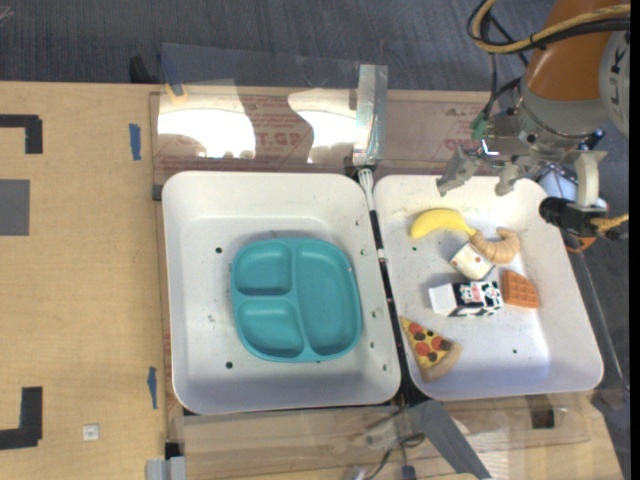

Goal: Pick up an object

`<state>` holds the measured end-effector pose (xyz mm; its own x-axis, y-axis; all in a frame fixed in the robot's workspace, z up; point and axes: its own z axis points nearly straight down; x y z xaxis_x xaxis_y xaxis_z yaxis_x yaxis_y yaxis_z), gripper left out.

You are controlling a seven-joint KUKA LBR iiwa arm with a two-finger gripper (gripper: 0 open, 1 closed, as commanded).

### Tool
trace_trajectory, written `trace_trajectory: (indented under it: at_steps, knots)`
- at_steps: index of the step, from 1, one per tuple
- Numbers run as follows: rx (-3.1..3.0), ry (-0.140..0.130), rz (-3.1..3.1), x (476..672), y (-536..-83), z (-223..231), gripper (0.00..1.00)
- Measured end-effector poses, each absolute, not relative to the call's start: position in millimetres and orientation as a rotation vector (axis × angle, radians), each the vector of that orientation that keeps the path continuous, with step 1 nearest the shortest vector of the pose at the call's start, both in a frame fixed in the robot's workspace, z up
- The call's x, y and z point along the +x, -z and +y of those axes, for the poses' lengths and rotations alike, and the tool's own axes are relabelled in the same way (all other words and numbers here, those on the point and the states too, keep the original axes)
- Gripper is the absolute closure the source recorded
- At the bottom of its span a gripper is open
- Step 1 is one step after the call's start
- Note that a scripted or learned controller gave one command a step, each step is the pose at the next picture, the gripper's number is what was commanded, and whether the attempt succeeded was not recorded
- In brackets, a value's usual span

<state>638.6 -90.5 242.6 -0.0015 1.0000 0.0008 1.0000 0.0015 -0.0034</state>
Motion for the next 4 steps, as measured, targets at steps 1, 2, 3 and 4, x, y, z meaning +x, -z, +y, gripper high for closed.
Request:
trace_trajectory:
  at_steps: [1, 2, 3, 4]
  knots:
    - [-2.275, -0.014, -2.155, 663.7, -160.6, -149.3, 0.00]
    - [-2.330, -0.009, -2.098, 664.6, -120.2, -192.8, 0.00]
    - [-2.331, -0.003, -2.107, 667.7, -133.1, -190.9, 1.00]
    - [-2.330, -0.004, -2.106, 667.5, -132.4, -190.7, 0.00]
